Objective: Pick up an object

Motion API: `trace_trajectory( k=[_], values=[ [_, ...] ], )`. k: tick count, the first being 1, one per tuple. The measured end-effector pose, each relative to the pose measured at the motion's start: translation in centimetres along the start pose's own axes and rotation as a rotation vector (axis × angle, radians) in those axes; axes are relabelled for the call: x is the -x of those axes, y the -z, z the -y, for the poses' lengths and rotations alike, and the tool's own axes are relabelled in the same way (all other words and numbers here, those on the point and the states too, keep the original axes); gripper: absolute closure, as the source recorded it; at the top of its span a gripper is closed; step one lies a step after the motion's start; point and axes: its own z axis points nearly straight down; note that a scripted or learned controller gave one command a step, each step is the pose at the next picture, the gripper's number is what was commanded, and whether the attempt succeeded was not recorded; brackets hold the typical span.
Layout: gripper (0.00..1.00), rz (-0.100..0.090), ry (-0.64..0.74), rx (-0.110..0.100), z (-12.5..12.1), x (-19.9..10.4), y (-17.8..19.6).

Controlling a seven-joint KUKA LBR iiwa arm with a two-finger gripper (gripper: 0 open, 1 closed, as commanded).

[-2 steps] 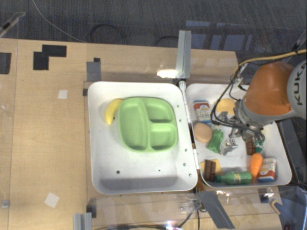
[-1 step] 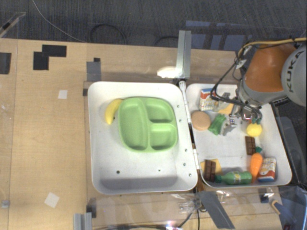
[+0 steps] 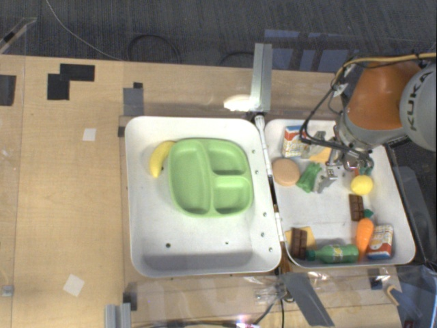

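Green plate (image 3: 208,176), yellow banana (image 3: 160,158), orange carrot (image 3: 364,234), yellow lemon (image 3: 362,184), white bins (image 3: 198,258)

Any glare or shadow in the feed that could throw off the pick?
Camera view: a bright glare patch on the bench above the left bin; soft shadow along that bin's lower wall; the gripper over the right bin looks slightly blurred; the green plate is evenly lit.

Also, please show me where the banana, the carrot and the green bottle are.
banana (image 3: 160,158), camera view, middle of its curved body, left bin.
carrot (image 3: 364,234), camera view, middle of its orange body, right bin.
green bottle (image 3: 336,253), camera view, middle of its side, right bin.
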Motion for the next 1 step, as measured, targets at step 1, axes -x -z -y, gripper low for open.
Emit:
trace_trajectory(
  k=[1],
  values=[
    [0.00, -0.020, 0.013, -0.001, -2.62, 2.32, 0.01]
  ],
)
